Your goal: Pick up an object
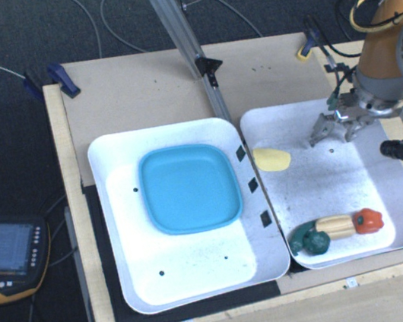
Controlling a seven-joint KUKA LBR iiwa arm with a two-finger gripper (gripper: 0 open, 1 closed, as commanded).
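With its fingers spread and empty, the gripper hung over the right bin; the yellow piece lay nearest, to its left, so centring above it before descending seemed wisest.

No text, label or number is legible.

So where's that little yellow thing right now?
The yellow object lies in the right bin, near its upper-left corner beside the divide between the bins, left of the end effector and apart from it.
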